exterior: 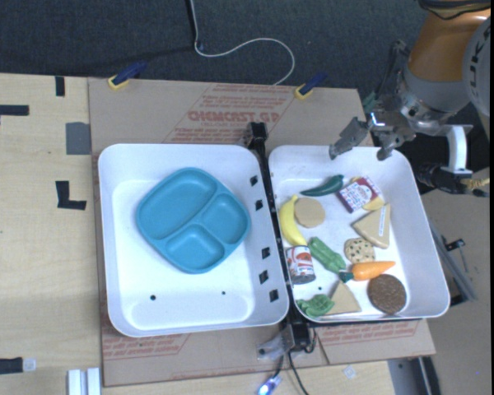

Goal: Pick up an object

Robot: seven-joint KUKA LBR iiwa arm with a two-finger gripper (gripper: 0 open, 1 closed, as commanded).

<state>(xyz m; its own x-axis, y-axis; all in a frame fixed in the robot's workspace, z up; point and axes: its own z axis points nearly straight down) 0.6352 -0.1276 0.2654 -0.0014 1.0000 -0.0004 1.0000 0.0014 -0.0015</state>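
The two dark fingers (346,142) of the gripper (365,145) stand spread apart with nothing between them, one tip at the left and one at the right, both hanging over the far rim of the right bin (421,220) near its far right corner. Above them the grey wrist rises into the orange band of the arm (445,48), which enters from the right edge of the view.

Inside the right bin lie the small play-food pieces. Nearest the gripper, by the far rim, a dark green pepper (323,187) lies slantwise, and just beside it a red and white packet (356,194). Below these a yellow banana (290,220) curves along the left wall, touching a round tan biscuit (309,213). A pale cheese wedge (374,225) sits toward the right wall. Further toward the near rim come a green pickle (327,254), a spotted cookie (358,249), an orange carrot (370,270) and a small red and white can (301,264) against the left wall. At the near rim lie a leafy green piece (315,306), a tan wedge (344,299) and a round brown patty (387,294) near the near right corner.

The left bin (115,220) holds a blue divided plate (193,219), set toward its far half. Both bins rest on a cardboard sheet (222,113).
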